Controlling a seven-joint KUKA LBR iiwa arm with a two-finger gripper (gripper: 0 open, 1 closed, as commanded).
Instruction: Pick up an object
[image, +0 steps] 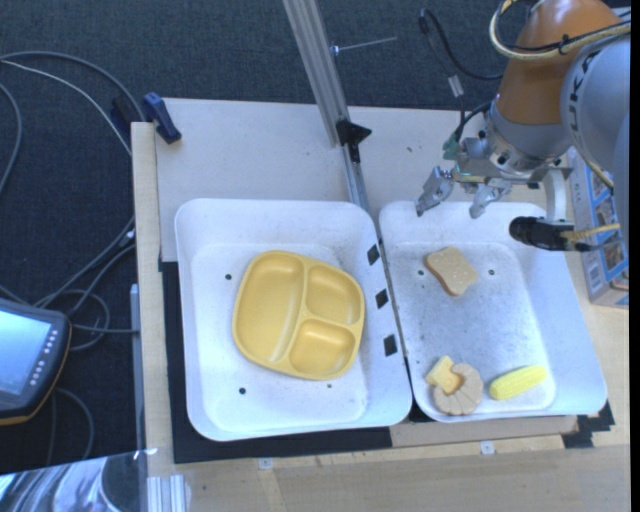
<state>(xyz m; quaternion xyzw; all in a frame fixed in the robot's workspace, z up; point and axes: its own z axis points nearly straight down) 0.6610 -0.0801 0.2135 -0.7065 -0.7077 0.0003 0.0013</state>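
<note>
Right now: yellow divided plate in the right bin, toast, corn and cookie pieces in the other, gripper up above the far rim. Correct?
Not quite. The camera view shows the yellow divided plate in the left bin; the toast, corn and cookie pieces lie in the right bin. The gripper is above that bin's far rim.

Fixed overhead view — slanted, both bins (290, 215)
</note>
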